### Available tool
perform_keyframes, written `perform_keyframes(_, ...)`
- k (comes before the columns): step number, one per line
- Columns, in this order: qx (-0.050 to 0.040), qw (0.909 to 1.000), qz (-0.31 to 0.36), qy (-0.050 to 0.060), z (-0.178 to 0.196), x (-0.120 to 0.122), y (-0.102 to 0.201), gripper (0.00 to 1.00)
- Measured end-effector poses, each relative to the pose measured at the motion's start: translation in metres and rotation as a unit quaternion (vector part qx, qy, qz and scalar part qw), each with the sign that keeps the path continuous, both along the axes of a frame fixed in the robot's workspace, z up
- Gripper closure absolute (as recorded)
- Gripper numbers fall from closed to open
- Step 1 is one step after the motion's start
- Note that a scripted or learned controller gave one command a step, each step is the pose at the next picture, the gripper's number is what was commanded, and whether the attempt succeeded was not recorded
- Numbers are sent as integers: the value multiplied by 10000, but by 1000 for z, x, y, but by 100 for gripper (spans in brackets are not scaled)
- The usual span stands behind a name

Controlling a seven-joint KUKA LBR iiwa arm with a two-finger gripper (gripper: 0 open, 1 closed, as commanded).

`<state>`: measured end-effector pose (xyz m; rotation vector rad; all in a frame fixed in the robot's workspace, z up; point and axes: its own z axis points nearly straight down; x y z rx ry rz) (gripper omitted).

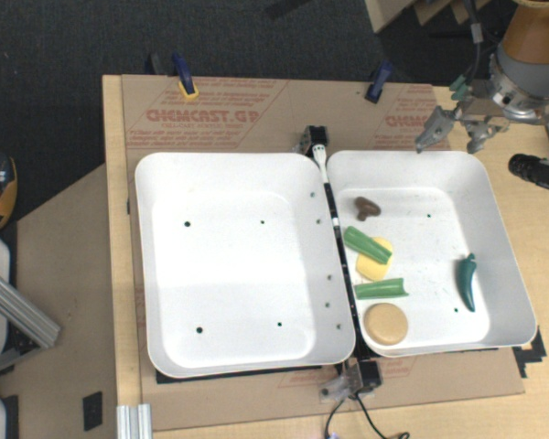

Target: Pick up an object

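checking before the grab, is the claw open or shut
Open: the claw hangs above the far rim of the right bin, its two fingers splayed apart with nothing between them.

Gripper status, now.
Gripper: open, holding nothing, above the right bin's far edge.

Dark carpet floor (64, 35), brown cardboard sheet (256, 108) on bench, blue clamps (183, 76) at its edge
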<state>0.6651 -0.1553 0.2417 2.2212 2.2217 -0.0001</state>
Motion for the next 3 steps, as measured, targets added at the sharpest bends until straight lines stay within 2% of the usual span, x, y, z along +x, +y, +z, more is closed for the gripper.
perform_keyframes(1,-6,10000,4,-19,11,1,0,100)
perform_keyframes(2,7,10000,-9,-18,95,-123,26,100)
perform_keyframes(3,-9,10000,8,-76,214,-188,38,100)
